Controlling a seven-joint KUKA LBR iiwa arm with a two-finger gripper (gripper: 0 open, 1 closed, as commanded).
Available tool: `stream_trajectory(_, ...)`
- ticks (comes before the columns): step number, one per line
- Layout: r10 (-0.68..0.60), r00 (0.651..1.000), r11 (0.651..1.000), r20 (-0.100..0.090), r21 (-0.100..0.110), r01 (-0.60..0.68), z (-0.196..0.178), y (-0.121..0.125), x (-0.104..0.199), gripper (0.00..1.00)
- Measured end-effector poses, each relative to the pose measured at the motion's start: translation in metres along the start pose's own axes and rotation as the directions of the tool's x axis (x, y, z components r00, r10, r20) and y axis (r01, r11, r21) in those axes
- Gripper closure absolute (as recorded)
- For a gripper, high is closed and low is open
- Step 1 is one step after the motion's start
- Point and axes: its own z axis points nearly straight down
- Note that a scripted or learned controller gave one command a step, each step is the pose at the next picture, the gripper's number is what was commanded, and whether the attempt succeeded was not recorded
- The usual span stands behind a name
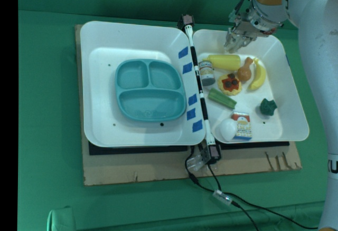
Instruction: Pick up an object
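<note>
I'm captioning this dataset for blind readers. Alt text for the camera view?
A grey robot arm's gripper hovers over the far end of the right white bin, which holds toy food including a banana, corn cob and broccoli. The left bin holds a teal divided plate.

Glossy white plastic bins (pixel 100 135), matt teal plate (pixel 150 90), rough cardboard base (pixel 158 174)
</note>
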Motion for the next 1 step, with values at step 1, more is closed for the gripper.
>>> stream_trajectory(1,0.001,1.0,1.0,0.004,0.0,-0.001,-0.0002,-0.0002,-0.0017,0.0)
